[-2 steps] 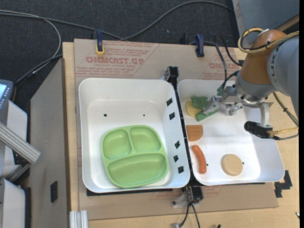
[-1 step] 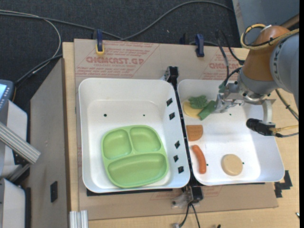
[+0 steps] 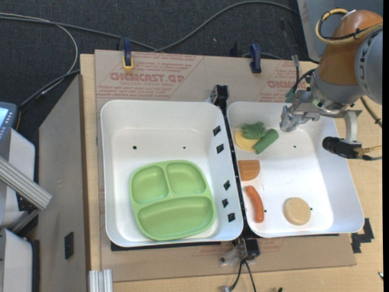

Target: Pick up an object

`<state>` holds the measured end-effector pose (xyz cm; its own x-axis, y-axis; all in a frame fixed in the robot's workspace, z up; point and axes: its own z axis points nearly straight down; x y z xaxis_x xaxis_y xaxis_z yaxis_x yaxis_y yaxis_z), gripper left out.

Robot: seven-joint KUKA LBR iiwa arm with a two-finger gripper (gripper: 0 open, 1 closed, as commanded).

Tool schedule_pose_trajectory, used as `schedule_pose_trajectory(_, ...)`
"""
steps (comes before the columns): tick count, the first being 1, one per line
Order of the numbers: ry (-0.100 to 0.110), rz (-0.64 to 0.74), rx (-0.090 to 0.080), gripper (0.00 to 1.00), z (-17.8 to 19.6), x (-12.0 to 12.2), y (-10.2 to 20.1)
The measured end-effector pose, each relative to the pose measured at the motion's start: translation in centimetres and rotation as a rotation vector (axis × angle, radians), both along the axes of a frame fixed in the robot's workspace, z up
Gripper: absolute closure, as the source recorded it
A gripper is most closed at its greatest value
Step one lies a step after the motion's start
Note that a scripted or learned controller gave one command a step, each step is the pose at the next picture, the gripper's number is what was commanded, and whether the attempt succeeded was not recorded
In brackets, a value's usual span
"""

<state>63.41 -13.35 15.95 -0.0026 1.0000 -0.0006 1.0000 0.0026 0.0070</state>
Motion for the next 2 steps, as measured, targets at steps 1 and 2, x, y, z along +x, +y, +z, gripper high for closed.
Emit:
schedule_pose_trajectory(1,-0.002,0.000,-0.001,1.00,6.4,0.7,0.2)
schedule_pose_trajectory(2,0.001,0.000,0.000,1.00,10.4,0.8,0.3)
